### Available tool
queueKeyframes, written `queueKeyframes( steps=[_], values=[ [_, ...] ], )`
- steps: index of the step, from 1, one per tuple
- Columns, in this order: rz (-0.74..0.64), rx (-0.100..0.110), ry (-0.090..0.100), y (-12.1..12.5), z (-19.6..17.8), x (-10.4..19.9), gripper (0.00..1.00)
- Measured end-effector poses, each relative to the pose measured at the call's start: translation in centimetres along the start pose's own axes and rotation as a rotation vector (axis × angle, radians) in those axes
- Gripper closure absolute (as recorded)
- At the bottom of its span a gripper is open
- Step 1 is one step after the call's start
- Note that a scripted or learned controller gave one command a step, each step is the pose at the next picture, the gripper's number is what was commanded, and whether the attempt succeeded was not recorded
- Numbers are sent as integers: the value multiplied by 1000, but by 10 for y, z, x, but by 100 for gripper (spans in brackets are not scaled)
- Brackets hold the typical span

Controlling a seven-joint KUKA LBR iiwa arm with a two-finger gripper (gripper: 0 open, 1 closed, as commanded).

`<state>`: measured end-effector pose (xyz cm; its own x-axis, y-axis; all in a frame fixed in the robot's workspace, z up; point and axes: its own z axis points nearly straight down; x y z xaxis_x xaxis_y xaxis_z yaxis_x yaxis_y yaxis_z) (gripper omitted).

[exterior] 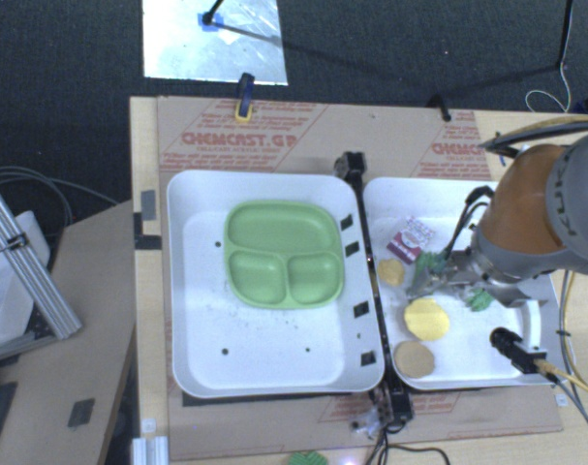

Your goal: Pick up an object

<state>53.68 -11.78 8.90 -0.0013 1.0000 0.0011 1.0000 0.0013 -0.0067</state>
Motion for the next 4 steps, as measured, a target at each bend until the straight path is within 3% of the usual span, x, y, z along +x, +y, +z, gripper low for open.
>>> queueKeyframes(
  steps=[1, 2, 3, 4],
  values=[
    [-3, -9, -1, 14, 5, 10, 0],
    [-2, -11, -1, 14, -6, 9, 100],
    [-1, -10, -1, 14, -6, 10, 0],
    [1, -3, 0, -19, 6, 11, 0]
  ],
)
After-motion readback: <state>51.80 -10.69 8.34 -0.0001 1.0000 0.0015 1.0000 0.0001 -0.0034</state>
